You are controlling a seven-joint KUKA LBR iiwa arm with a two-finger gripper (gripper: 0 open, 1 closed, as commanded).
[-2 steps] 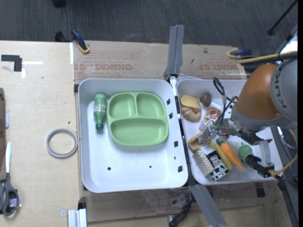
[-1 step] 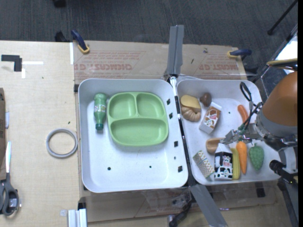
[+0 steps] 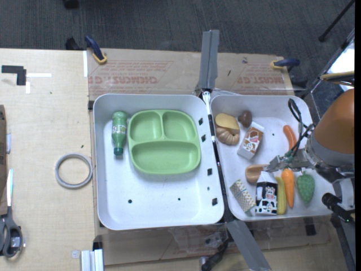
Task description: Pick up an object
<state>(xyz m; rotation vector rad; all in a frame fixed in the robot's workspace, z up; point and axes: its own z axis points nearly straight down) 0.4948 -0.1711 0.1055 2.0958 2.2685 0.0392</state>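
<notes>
Two white bins sit on the desk (image 3: 45,129). Left bin (image 3: 113,208) holds a green divided plate (image 3: 164,140) and green bottle (image 3: 118,132). Right bin (image 3: 271,109) holds the carrot (image 3: 289,186), just beside the jaws (image 3: 282,164); whether they grip cannot be told.

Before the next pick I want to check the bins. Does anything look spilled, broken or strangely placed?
Nothing looks spilled or broken. The green bottle lies on its side beside the green divided plate in the left bin. The toy food crowds the right bin, which seems normal.
</notes>
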